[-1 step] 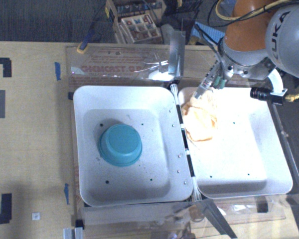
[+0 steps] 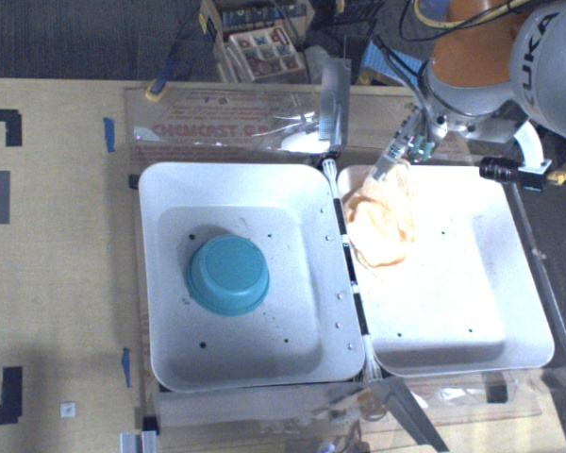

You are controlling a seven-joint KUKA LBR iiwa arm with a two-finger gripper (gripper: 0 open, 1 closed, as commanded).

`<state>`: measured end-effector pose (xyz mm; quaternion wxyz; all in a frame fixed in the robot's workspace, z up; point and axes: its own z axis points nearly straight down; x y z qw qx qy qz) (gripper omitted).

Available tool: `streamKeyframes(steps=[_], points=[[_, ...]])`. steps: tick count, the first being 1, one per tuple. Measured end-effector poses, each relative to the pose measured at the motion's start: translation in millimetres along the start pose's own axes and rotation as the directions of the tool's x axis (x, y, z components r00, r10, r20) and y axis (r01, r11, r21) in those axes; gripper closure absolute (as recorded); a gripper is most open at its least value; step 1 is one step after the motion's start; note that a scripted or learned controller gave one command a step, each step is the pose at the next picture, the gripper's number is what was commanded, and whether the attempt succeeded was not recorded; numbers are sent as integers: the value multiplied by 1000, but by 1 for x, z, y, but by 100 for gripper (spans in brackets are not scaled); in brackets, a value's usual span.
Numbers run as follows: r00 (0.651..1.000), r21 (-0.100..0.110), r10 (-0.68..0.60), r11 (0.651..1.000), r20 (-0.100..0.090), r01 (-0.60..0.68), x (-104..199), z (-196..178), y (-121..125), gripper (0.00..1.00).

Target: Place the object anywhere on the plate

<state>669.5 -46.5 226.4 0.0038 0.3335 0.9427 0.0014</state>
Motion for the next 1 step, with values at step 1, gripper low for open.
streamKeyframes(steps=[1], points=[[922,0,-386,922,-4,386,51,-11,10,100]])
